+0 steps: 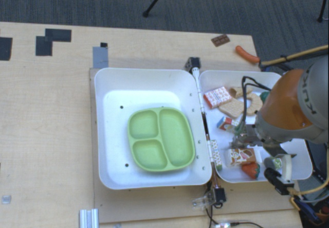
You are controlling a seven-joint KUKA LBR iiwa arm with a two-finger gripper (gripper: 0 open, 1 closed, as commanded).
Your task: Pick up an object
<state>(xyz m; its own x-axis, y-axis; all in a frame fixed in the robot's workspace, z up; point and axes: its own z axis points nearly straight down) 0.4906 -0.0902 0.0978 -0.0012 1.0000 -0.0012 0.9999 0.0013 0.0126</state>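
In the right bin (pixel 213 80), my gripper (pixel 240 138) hangs low over a pile of small things, with the grey and orange arm above it hiding the bin's right half. Just below the gripper lies a red and white packet (pixel 241 156) with a red piece (pixel 251 171) beside it. A small red and blue item (pixel 226 123) lies just to the gripper's left. Farther back are a red and white box (pixel 217 96) and tan toast slices (pixel 235 108).
The left bin (pixel 110 119) holds a green divided plate (pixel 161 139). On the bench behind the right bin lie an orange carrot-like thing (pixel 248 55) and a small brown piece (pixel 220 40). A green item (pixel 264 95) peeks out by the arm.
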